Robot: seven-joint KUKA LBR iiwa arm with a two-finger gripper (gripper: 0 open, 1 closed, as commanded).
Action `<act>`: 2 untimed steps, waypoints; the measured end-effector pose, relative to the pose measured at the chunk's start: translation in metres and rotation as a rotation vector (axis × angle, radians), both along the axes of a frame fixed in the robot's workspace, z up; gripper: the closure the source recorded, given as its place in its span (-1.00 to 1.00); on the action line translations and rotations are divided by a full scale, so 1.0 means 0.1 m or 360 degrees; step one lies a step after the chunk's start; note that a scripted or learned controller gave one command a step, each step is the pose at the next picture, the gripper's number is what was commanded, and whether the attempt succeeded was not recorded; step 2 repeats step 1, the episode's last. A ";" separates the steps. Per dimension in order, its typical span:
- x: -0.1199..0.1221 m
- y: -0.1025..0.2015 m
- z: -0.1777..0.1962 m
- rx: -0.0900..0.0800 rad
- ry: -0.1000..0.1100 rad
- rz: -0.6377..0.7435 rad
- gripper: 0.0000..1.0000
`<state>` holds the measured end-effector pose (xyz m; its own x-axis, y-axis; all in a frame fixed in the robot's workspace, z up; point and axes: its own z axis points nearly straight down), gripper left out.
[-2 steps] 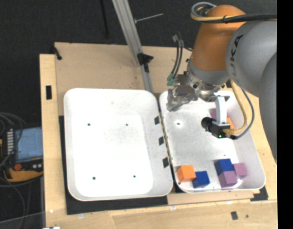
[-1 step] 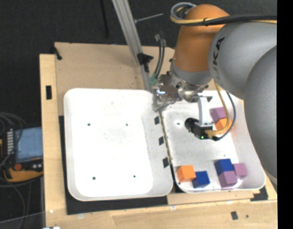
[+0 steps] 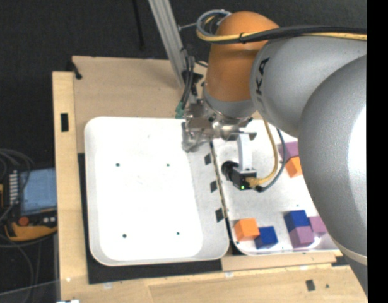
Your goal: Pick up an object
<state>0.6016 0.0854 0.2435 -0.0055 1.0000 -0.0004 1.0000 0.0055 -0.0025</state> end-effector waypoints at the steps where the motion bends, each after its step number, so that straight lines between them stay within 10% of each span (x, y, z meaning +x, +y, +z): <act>1: 0.00 -0.02 0.01 0.0001 -0.0001 -0.0006 -1.00; 2: 0.00 -0.02 0.01 0.0001 -0.0001 -0.0006 -1.00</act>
